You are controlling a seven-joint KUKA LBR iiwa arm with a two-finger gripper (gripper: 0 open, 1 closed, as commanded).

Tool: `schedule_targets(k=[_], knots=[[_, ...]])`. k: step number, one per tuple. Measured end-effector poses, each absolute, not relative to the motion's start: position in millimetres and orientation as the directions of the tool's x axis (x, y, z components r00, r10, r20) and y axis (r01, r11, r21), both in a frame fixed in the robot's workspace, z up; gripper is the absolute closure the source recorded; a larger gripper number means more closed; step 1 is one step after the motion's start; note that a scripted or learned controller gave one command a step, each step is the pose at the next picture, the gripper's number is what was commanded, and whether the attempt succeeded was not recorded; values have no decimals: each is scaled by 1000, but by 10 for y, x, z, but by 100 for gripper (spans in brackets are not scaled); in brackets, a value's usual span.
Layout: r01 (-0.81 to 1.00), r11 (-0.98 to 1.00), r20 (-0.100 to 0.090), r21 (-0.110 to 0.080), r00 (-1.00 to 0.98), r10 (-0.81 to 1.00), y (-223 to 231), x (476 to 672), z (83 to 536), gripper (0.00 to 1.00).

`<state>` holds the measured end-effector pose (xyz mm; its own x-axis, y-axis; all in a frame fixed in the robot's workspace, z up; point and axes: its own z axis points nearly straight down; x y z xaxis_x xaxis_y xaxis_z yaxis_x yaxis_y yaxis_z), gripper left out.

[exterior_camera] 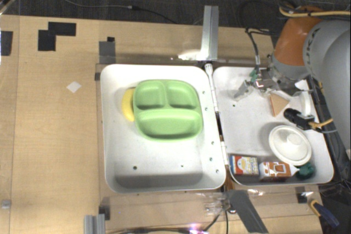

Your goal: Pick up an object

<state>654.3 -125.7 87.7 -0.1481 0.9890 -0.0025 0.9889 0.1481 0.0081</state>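
While the arm (323,46) is reaching in from the right over the far end of the right bin (241,134), its gripper (245,89) is being held low above the bin floor near the far left corner. Two thin fingers seem to be spread a little, pointing left and downward, and nothing is being gripped between them; how wide they are parted is hard to judge at this size.

The nearest candidate is a tan wedge (278,103), lying just to the right of the fingertips and slightly toward the near side, partly tucked under the wrist. Its long axis is running roughly from the far side to the near side, with the point toward the near side. A white bowl (290,143) is sitting farther toward the near side, well apart from the gripper, and a small carton (260,167) is lying along the near wall, its length running left to right. In the left bin (115,156), a green divided tray (166,108) is resting over a yellow object (128,105).

A short pull back to the right is likely being called for if the wedge is to be taken.
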Motion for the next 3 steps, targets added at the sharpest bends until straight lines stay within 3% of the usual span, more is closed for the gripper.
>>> schedule_targets(k=[1,2,3], knots=[[1000,4,-3,9,-4,1000,-1919,6713,967,0],[989,148,-2,6,-148,989,-2058,6049,879,0],[979,204,-4,7,-204,979,-2049,6342,873,0]])
